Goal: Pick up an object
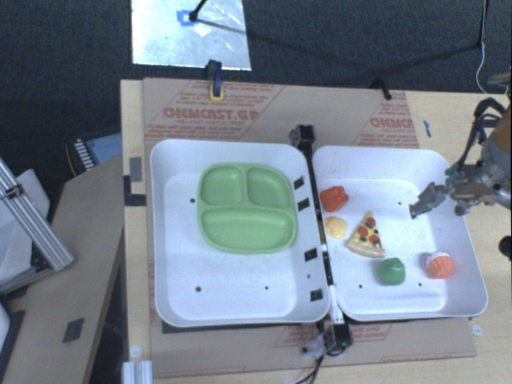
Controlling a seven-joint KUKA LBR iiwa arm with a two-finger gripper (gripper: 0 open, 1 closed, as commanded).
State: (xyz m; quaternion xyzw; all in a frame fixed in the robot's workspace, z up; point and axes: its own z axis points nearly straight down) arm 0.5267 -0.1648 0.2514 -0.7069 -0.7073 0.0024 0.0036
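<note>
The right bin (460, 298) holds several toy foods: a red pepper (334, 198), a small yellow piece (337, 228), a pizza slice (367, 236), a green ball (391, 271) and an orange-pink cupcake (439, 265). My gripper (442, 206) hangs over the right bin's upper right part, above and a little behind the cupcake, to the right of the pizza slice. Its two dark fingers (422, 203) stand apart, open, with nothing between them.
The left bin (172, 294) carries a green divided plate (246, 208). A black hinge strip (316, 238) runs between the two bins. The bins rest on a cardboard sheet (240, 106), and a shiny metal sheet (190, 22) lies behind the bench.
</note>
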